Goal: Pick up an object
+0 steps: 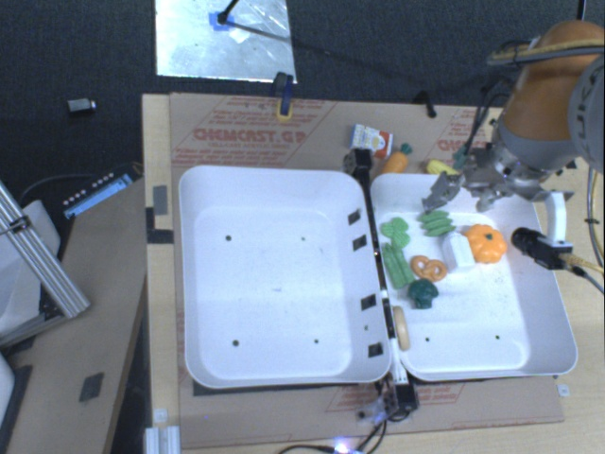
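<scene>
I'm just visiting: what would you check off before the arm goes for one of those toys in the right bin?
1. Toys within reach in the right bin: ok.
2. Gripper above the bin's far edge, near the green pod: ok.
3. Fingers holding nothing yet: cannot tell.
4. Orange pumpkin free to lift: not ok, it touches a white block.
5. Pretzel and broccoli apart from the gripper: ok.
</scene>
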`<state>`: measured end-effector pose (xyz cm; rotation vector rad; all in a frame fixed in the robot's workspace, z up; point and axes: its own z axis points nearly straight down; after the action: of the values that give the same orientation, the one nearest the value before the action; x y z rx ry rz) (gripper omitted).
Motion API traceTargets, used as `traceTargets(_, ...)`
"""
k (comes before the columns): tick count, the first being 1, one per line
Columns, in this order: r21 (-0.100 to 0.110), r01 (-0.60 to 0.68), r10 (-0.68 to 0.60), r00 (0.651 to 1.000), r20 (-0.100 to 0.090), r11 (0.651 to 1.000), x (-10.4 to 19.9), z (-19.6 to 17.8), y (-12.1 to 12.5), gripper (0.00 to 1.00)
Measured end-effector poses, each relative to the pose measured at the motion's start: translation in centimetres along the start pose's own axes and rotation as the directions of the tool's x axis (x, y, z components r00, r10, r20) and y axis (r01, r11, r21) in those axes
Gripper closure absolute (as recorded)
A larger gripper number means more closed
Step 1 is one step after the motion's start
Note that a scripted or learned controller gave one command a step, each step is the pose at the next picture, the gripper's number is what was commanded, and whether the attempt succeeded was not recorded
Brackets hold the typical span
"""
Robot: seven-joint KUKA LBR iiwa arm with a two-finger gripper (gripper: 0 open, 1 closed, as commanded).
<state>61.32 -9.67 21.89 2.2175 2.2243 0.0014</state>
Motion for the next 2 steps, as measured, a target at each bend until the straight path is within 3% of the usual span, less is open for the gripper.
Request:
traceTargets(1, -0.002, 0.002, -0.002, 1.0, -0.001, 1.0, 0.0, -0.9, 0.1, 1.0)
traceTargets(2, -0.001, 0.001, -0.001, 1.0, 0.001, 1.0, 3.8, 3.3, -4.7, 1.0)
